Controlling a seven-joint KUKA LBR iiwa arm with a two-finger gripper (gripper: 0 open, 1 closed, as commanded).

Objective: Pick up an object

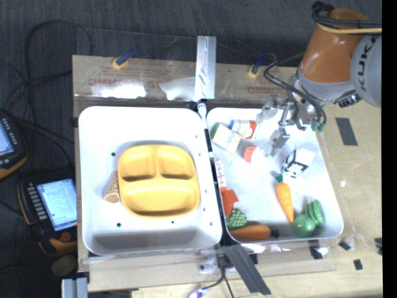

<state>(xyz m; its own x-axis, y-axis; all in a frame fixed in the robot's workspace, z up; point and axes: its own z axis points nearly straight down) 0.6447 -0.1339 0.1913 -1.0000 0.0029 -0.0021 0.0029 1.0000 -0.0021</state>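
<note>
My gripper (282, 128) hangs over the back right part of the right bin (329, 185), below the orange band of the arm. Just left of it lie a white carton (226, 138), a red and white pack (247, 129) and a small red and white piece (250, 153). A black and white item (296, 164) lies just in front of the gripper. Further forward are a carrot (284, 202), a green vegetable (310, 216), an orange piece (251, 232), a green and red berry-like toy (236, 218) and a red piece (228, 198). Nothing visibly hangs from the gripper.
The left bin (93, 135) holds a yellow divided plate (158, 179) with an ice cream cone (111, 189) at its left edge. A metal divider (206, 67) stands behind the two bins. Cables and handheld devices (53, 203) lie left of the bench.
</note>
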